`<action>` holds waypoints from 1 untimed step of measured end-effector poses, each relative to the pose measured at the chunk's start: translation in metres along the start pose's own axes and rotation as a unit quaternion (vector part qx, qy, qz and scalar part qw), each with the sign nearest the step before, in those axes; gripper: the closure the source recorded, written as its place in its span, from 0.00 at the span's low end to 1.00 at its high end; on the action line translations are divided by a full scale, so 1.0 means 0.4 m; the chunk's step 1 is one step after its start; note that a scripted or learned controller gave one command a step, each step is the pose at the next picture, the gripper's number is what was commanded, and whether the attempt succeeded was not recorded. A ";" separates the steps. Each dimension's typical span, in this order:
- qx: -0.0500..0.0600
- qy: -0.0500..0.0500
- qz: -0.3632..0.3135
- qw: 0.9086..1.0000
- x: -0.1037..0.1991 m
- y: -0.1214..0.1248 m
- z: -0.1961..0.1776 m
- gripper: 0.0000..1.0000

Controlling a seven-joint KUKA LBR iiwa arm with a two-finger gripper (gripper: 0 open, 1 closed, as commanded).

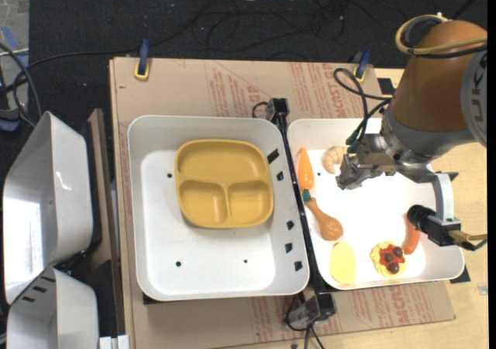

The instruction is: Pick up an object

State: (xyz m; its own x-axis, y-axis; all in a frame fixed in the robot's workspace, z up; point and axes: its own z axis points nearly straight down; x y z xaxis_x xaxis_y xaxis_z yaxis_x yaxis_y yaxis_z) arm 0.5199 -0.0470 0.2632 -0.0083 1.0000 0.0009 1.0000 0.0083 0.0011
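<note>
A brown cardboard sheet [232,84] covers the bench. Beyond its far edge lies dark floor [77,6] strewn with black cables [201,25]. Two blue-and-yellow clamps [142,60] grip that far edge.

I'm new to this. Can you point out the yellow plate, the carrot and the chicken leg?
yellow plate [225,182]: camera view, centre divider.
carrot [305,169]: camera view, middle of its body.
chicken leg [328,225]: camera view, fat end.

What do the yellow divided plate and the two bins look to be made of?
Divided plate: probably moulded plastic, matte mustard yellow, with soft rounded compartment ridges and no sharp glare. Left bin and right bin: likely thin formed plastic, smooth white, with rounded corners and a faint sheen; painted metal cannot be ruled out.
</note>
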 end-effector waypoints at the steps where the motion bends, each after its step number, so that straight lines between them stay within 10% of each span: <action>1: 0.001 0.000 0.000 1.000 0.133 0.001 0.001 1.00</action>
State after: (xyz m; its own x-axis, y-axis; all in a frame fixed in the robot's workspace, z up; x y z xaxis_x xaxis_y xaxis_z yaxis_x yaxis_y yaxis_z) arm 0.5198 0.0061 0.2628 -0.0085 1.0000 0.0010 1.0000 0.0085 -0.0002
